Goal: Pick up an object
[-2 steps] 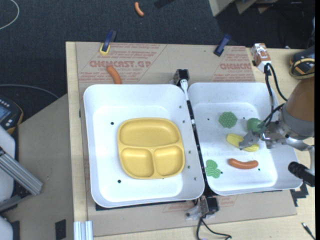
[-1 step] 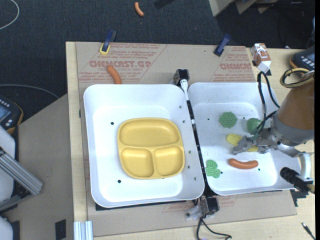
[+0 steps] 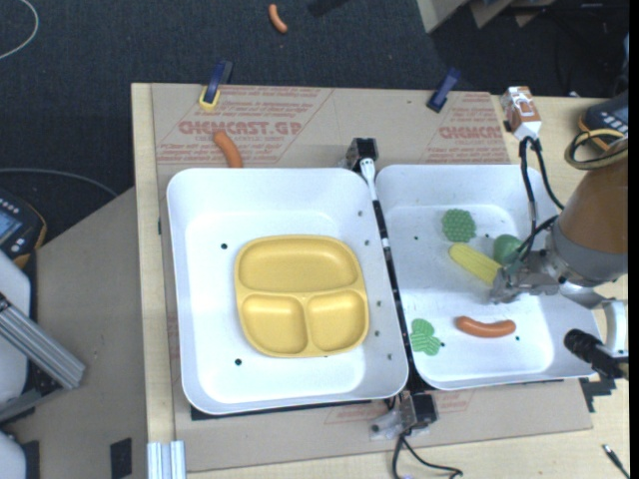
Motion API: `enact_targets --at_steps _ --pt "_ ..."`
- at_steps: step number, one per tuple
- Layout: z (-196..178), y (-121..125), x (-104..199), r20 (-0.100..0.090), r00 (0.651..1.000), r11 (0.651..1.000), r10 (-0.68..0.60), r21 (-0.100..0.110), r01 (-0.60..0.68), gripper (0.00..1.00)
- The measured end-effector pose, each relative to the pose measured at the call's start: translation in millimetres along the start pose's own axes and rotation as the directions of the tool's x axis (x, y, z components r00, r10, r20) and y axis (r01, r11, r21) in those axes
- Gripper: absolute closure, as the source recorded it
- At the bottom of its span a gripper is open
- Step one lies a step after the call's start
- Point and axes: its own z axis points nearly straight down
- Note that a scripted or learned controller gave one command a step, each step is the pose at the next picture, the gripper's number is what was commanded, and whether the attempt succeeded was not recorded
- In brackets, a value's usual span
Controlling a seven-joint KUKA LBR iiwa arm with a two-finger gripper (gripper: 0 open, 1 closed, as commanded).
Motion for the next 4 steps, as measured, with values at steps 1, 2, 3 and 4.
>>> enact_targets --at_steps 1,2,3,4 --pt "-45 4 -6 0.003 1.0 1.0 -0.002 -0.005 0.002 1.0" --pt "-88 4 -6 0.003 1.0 1.0 -0.003 -0.005 0.003 1.0" --pt "-133 6 -6 0.003 1.0 1.0 -0.004 -0.006 0.004 1.0" --pt "-141 20 47 -0.001 1.0 1.0 -0.009 -0.004 0.009 1.0"
